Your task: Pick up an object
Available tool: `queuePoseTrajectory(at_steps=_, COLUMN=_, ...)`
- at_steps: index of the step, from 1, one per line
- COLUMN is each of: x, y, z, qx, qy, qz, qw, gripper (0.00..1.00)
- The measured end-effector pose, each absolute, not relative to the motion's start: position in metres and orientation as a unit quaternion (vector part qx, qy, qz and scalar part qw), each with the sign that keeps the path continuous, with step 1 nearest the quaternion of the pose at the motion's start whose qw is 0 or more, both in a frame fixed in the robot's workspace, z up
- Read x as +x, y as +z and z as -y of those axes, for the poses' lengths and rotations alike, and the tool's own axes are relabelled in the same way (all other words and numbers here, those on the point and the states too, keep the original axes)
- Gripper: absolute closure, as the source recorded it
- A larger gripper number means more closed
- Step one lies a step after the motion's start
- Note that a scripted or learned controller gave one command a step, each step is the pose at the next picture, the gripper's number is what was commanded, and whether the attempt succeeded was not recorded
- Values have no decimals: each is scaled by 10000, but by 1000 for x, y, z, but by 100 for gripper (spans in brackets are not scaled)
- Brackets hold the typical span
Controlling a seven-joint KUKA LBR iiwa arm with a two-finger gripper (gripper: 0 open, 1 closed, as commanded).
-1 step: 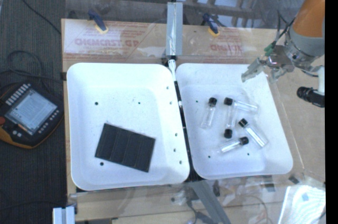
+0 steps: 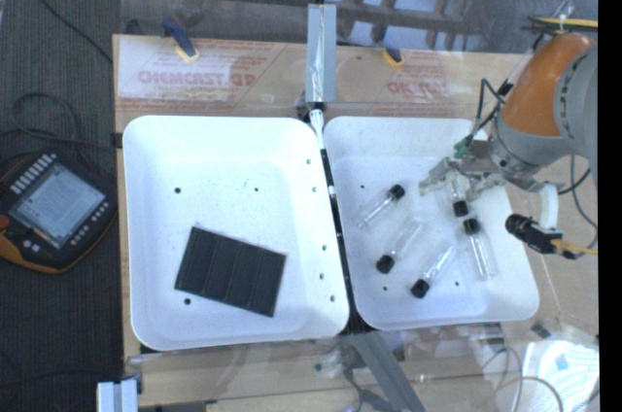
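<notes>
On the floor to the left sits a teach pendant (image 2: 49, 211). The left bin (image 2: 146, 148) holds a flat black ribbed panel (image 2: 230, 271), lying at a slant in its lower half. The right bin (image 2: 369, 143) holds several clear vials with black caps — one (image 2: 381, 204) upper left, one (image 2: 397, 250) mid, one (image 2: 433, 271) low, one (image 2: 476, 245) right. The gripper (image 2: 457, 175) hangs over the bin's upper right, just above a vial (image 2: 459, 202) — whether its jaws are wide or closed, I cannot tell.
</notes>
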State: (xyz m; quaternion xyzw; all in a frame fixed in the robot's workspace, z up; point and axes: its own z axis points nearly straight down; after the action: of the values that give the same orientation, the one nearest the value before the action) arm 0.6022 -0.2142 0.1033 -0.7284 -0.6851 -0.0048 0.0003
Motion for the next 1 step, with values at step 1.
queuePoseTrajectory(at_steps=1, x=601, y=111, z=215, qx=-7279, qy=-28, qz=6857, qw=4, gripper=100)
